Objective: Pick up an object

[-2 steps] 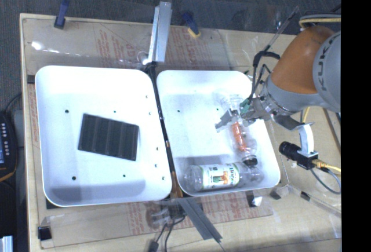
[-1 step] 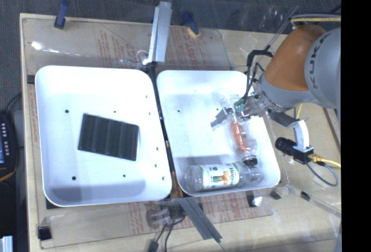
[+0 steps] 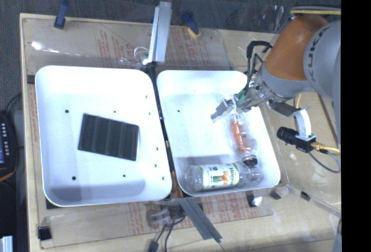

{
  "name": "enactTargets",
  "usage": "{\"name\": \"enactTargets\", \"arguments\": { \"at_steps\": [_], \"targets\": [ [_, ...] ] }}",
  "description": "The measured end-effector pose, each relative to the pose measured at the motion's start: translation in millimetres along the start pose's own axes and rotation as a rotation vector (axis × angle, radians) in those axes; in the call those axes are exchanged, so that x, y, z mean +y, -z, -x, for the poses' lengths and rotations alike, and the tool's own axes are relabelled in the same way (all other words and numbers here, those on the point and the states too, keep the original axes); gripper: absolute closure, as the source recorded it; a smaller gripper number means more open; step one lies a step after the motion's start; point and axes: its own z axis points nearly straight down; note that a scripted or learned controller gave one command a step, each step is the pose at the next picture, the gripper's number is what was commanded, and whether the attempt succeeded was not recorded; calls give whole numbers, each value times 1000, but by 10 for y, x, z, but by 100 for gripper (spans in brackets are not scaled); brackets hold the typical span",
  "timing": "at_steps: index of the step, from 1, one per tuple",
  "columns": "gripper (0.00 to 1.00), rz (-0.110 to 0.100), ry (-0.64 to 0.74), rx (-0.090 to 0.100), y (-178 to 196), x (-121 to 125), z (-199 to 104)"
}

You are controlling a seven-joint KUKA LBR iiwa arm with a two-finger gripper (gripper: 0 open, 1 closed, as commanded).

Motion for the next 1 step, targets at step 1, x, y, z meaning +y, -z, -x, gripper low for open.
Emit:
{"name": "enactTargets", "arguments": {
  "at_steps": [1],
  "targets": [
    [0,-3,43,2,125,-238,-76]
  ]
}}
